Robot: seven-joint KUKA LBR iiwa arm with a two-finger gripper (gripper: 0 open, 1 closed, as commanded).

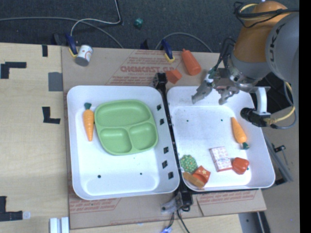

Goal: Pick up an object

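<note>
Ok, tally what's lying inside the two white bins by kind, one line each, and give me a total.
Carrots: 2, one in the left bin and one in the right bin
Green divided plate: 1
Broccoli: 1
Red pepper: 1
Small pink and white box: 1
Red and orange toy food piece: 1
Total: 7

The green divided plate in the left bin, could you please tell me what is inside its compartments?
All three compartments of the green divided plate look bare. A toy carrot lies beside it on the left bin floor. The plate covers whatever is beneath it.
</note>
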